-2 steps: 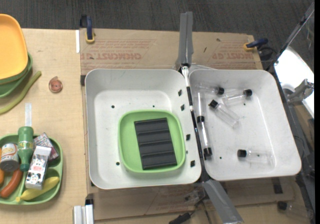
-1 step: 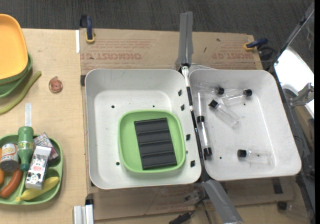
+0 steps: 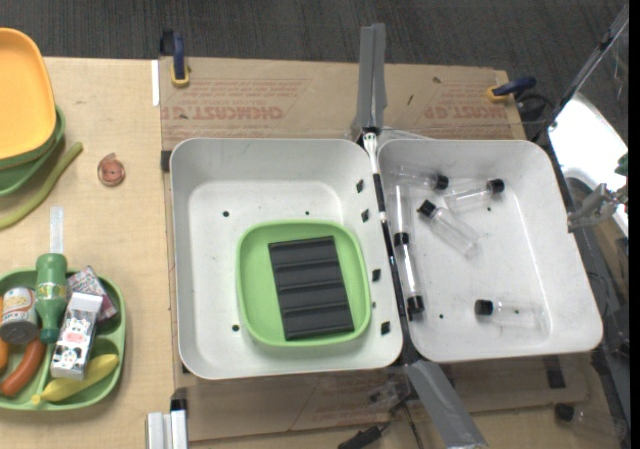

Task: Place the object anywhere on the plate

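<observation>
As I count what lies on the bench: two white bins, side by side, touching along their inner walls.
Left bin (image 3: 200,227): one green plate and, on it, one dark block.
Green plate (image 3: 254,255): a rounded square, flat on the bin floor, towards the bin's near right part.
Dark ribbed block (image 3: 311,287): one piece with four ridges, lying flat in the middle of the plate, inside its rim on every side.
Right bin (image 3: 540,237): clear vials with black caps, all lying down.
Vials, loose: four that I can count, three grouped in the far left part (image 3: 452,227) and one alone near the front right (image 3: 512,314).
Vials by the left wall (image 3: 404,262): perhaps two more, end to end; I cannot tell them apart for certain.
My gripper: I cannot tell whether it is open or closed.
Clamps: two, one at each far corner of the cardboard sheet (image 3: 250,102) under the bins.
Green food tray (image 3: 105,357): one, at the near left, crowded with toy food and one green bottle (image 3: 50,297).
Yellow plate (image 3: 22,97): one, stacked on green ware at the far left.
</observation>
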Robot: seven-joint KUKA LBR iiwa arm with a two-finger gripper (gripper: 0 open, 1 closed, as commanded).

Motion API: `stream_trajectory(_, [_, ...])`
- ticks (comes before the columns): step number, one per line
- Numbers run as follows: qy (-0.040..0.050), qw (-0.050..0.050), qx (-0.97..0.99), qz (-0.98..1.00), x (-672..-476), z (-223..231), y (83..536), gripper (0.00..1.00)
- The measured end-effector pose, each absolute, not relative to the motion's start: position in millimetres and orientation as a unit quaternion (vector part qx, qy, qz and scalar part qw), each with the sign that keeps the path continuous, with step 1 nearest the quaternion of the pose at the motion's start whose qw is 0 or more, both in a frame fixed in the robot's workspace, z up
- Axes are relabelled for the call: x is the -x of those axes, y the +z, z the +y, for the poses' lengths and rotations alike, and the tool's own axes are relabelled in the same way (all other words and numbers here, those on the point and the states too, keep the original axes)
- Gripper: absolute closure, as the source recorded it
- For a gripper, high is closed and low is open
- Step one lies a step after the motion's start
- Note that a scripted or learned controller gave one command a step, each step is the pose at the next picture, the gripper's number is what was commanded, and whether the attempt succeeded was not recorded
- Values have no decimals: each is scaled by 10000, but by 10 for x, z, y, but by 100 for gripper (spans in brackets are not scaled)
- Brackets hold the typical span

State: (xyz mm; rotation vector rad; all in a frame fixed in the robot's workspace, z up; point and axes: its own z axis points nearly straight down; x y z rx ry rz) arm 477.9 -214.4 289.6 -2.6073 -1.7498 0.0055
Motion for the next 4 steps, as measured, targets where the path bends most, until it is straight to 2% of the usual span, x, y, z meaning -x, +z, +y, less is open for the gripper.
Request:
stream_trajectory(2, [15, 7, 8522, -5233, -4780, -2128, 2689, 0])
stream_trajectory(3, [15, 2, 8650, -5017, -4780, -2152, 2983, 0])
stream_trajectory(4, [18, 8, 8702, -4927, -4791, -2105, 2648, 0])
